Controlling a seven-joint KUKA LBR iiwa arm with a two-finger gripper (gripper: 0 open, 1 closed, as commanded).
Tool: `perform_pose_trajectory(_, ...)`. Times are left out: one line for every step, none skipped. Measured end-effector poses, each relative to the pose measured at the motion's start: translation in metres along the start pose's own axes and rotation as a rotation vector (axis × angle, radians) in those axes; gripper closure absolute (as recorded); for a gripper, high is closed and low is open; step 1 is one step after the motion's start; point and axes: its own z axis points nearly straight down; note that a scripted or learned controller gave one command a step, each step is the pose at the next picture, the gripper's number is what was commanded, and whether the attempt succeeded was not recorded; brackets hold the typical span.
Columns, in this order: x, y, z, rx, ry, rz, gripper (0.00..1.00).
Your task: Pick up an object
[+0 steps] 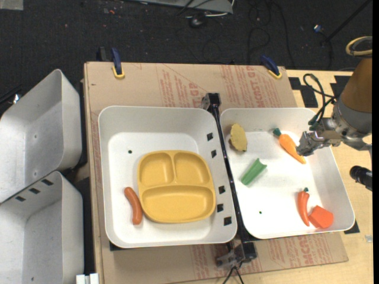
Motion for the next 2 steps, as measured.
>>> perform_pose_trajectory(0.000,0.007,-0.044,0.000,0.000,-0.001,1.00)
perform_pose_trajectory(0.058,0.018,-0.035,0.007,0.005,-0.005,1.00)
